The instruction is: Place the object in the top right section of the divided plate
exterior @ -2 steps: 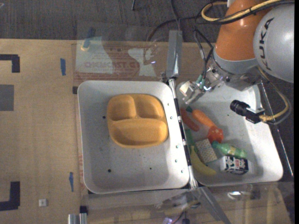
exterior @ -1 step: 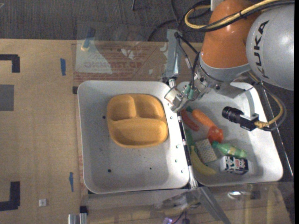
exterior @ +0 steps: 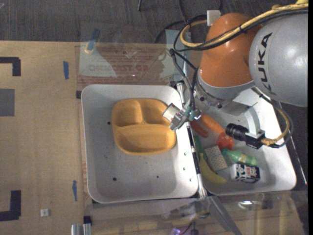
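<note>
orange plate, white bin, yellow banana

The grey arm bears the black letters "KUKA", partly hidden.

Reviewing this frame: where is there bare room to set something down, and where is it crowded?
Free: the left bin floor below and left of the orange divided plate, and the plate's three sections. Crowded: the right bin, with carrot, banana, sponge, green bottle and carton. The end effector hangs over the plate's right rim.
</note>
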`<state>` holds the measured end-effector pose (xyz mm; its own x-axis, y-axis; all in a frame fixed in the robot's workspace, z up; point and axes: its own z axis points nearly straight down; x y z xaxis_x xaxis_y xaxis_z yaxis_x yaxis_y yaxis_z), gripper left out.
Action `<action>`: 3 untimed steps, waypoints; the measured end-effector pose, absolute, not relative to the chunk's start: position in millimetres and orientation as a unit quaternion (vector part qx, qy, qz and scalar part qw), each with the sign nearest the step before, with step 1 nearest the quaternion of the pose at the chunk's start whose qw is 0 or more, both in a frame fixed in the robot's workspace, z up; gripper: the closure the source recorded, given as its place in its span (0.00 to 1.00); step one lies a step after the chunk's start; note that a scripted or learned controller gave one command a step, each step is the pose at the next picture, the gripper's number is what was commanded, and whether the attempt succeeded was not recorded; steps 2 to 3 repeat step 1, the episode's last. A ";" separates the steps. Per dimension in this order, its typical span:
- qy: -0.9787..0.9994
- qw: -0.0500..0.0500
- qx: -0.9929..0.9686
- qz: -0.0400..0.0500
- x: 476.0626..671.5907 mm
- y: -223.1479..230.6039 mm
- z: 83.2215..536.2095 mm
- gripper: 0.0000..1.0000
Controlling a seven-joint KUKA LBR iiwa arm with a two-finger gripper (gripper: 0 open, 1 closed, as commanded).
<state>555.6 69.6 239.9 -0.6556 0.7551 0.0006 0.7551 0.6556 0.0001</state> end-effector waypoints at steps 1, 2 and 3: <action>-0.910 0.000 -0.415 0.000 555.8 68.9 240.1 0.00; -0.910 0.000 -0.415 0.000 555.8 68.9 240.1 0.00; -0.910 0.000 -0.415 0.000 555.8 68.9 240.1 0.00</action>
